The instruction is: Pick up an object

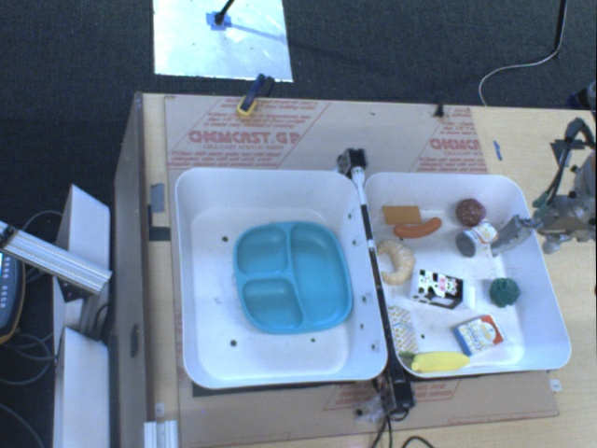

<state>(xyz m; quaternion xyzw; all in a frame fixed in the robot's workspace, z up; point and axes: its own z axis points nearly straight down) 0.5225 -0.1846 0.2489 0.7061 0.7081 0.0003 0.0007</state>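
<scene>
Nothing picked yet: claw (516,231) sits low in right bin (546,297) beside the can (474,241); can't tell if open/closed.

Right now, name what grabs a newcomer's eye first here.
The blue divided plate lying alone in the left bin stands out most. The right bin holds scattered toy food, such as a banana at its near edge, and the gripper reaches in from the right.

Blue tray (292,277) in left bin (201,250); food items crowd right bin (546,329).
</scene>
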